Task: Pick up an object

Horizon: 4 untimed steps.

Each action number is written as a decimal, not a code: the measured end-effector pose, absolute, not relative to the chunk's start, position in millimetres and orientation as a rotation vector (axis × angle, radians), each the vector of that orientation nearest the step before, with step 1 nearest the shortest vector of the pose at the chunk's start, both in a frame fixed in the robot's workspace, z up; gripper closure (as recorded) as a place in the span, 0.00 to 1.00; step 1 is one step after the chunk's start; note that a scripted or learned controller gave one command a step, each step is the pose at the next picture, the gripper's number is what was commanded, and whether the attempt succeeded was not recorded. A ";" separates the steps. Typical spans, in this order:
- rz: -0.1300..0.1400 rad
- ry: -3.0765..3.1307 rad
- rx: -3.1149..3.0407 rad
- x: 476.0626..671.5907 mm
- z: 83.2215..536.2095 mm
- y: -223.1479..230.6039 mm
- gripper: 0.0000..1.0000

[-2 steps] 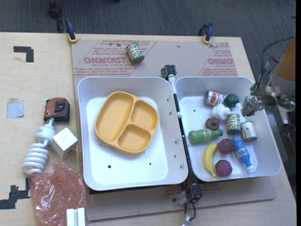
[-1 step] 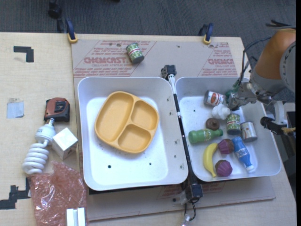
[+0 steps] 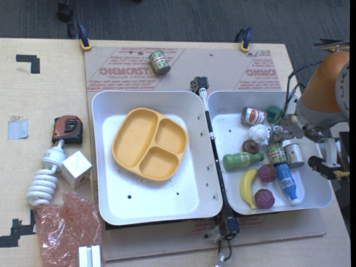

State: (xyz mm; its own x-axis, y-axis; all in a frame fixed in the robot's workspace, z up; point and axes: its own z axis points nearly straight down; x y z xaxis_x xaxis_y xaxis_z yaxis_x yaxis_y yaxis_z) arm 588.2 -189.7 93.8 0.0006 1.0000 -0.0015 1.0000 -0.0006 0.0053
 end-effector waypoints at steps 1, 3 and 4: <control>0.047 2.191 2.181 567.7 108.1 -185.0 0.00; 0.066 2.182 2.167 559.3 117.0 -176.0 1.00; -0.001 2.223 2.218 628.5 173.1 -127.3 1.00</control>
